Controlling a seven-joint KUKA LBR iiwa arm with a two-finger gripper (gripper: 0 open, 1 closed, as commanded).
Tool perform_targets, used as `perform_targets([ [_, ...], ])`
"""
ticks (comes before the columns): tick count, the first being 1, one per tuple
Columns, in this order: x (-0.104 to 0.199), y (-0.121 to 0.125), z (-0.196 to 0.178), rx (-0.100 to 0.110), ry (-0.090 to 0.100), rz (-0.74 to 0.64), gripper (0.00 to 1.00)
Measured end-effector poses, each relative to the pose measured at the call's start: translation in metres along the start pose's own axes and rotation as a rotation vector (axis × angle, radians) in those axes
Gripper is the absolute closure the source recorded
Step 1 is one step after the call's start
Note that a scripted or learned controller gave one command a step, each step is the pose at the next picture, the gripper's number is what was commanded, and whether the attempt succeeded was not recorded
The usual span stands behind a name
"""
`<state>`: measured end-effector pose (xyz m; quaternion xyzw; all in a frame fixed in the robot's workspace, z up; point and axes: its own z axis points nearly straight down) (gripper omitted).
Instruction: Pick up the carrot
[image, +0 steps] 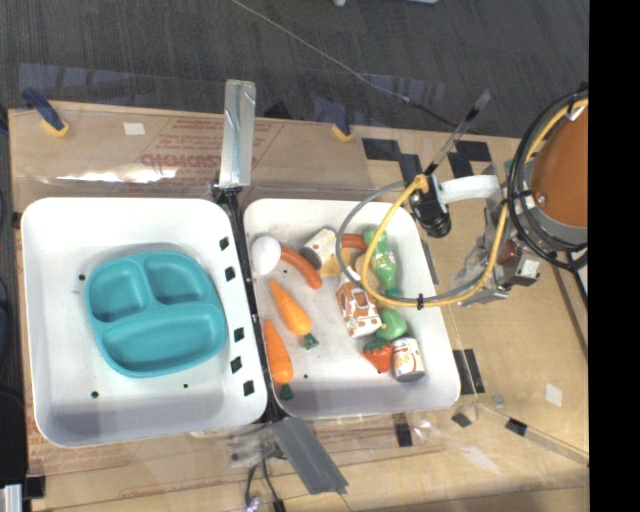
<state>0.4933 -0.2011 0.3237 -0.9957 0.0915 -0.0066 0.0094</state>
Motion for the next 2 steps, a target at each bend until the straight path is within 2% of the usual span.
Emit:
perform_targets([
  [1,-0.0075,0.0115,0.0336,-0.017,-0.014,0.015,1.00],
  [2,-0.0098,0.0125,0.0399,-0.018,-0.014,0.016,1.00],
])
